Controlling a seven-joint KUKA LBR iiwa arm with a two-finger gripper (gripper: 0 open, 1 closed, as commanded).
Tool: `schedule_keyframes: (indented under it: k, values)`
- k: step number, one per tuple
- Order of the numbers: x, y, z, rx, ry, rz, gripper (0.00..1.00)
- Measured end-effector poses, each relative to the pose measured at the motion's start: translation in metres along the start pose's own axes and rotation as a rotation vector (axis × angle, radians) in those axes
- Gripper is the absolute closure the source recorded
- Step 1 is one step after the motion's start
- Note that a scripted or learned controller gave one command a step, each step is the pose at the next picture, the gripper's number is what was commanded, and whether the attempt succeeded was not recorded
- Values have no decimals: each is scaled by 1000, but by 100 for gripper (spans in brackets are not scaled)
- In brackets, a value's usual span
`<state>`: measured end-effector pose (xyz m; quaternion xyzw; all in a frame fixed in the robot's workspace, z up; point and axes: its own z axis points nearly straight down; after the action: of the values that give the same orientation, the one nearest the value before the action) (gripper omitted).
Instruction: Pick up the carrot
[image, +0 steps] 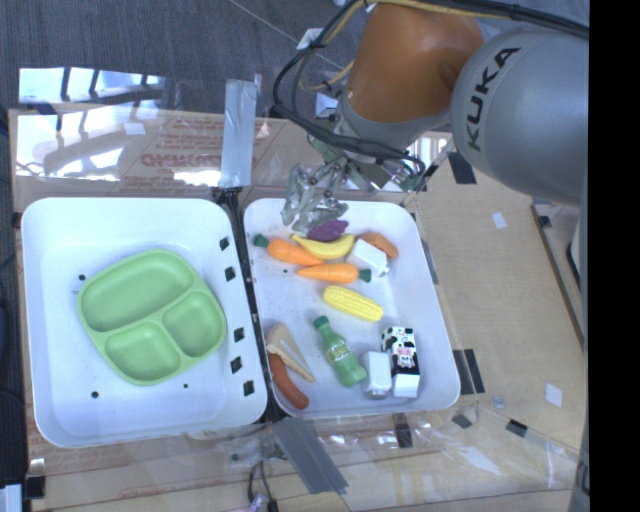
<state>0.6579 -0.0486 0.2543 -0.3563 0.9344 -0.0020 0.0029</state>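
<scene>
Carrots (312, 262) crowd right bin (432, 330) — left bin (50, 300) holds green plate (150, 316); gripper (312, 205) state unclear.

Two white bins (40, 300), one green plate (150, 315), two carrots (292, 252), one corn cob (352, 302), one green bottle (340, 352)

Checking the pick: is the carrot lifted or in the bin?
In the bin. The carrot lies flat on the right bin floor beside the banana; the gripper is above, not around it.
</scene>
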Motion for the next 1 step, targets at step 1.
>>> schedule_keyframes:
  k: [1]
  values:
    - [36, -40, -87, 0, -1, -234, 100]
